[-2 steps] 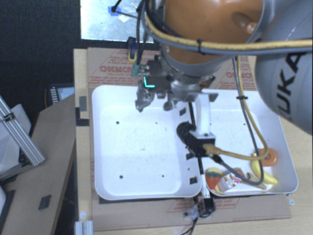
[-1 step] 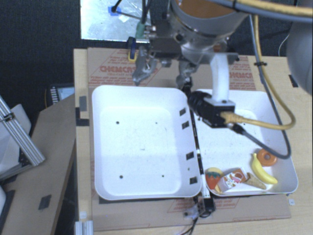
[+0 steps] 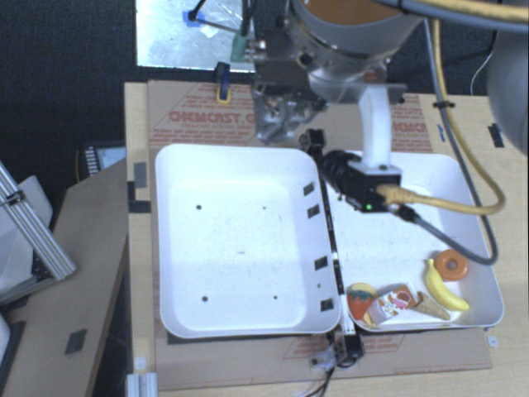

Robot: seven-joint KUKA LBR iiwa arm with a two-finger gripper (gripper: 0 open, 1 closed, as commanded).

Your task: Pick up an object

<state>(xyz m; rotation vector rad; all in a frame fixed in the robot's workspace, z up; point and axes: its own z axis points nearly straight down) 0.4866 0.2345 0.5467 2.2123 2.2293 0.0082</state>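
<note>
Arm [image 3: 355, 7]: enters from the upper right. The orange band and grey wrist housing sit over the far edge of the bench.

Gripper [image 3: 279, 121]: hangs over the far rim of the left bin [image 3: 240, 238], near that bin's far right corner. It appears as a blurred metallic block. Whether it is wide, narrow or holding anything cannot be told from this view. No object is visible at it.

Camera module [image 3: 361, 184]: black, on a white bracket below the wrist, over the far left part of the right bin [image 3: 388, 246]. A yellow cable [image 3: 463, 207] runs from it to the right and curves up toward the arm.

Objects to pick: all lie in the near right corner of the right bin, well apart from the gripper.
- Banana [image 3: 446, 286]: yellow, lying near the right wall.
- Orange ring [image 3: 450, 265]: just beyond the banana, touching or nearly touching it.
- Packet [image 3: 393, 302]: red and white, along the near wall.
- Tomato [image 3: 360, 301]: red-orange, round, just left of the packet, near the wall between the bins.
- Tan piece [image 3: 431, 307]: between the packet and the banana; its identity is unclear.

Left bin: white, with a few small dark marks on its floor.

Support: both bins rest side by side on a cardboard sheet [image 3: 207, 114] with red print. A blue and yellow clamp [image 3: 222, 83] stands at the sheet's far edge, left of the gripper
</note>
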